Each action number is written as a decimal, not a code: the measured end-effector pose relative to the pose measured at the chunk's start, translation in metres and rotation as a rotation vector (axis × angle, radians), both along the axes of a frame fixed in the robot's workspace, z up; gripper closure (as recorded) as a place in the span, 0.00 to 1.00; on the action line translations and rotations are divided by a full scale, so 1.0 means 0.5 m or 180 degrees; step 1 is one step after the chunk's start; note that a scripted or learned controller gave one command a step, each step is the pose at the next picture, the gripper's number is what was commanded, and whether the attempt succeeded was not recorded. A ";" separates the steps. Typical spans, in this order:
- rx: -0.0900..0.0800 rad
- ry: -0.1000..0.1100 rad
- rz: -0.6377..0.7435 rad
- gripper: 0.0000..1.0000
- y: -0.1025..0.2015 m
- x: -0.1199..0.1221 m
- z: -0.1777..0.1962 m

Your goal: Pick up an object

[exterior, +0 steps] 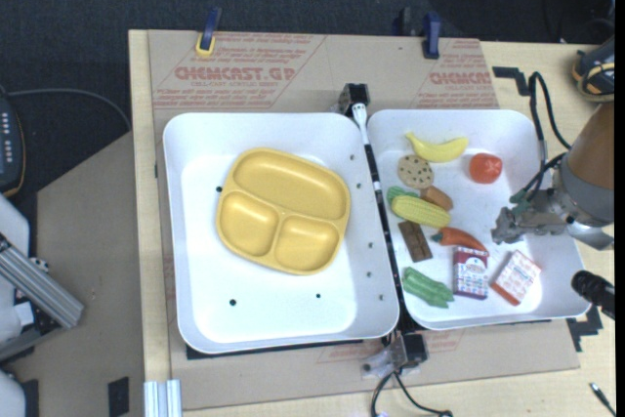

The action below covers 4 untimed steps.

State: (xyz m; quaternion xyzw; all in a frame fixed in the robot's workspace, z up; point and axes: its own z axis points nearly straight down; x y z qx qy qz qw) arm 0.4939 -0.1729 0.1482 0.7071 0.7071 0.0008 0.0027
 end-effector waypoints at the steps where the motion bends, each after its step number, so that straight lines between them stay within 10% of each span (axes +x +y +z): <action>1: 0.0000 -0.0006 0.0006 1.00 0.002 0.020 0.119; 2: 0.0002 0.0002 0.0004 1.00 0.002 0.022 0.156; 4: 0.0012 0.0002 0.0022 1.00 0.213 0.117 0.162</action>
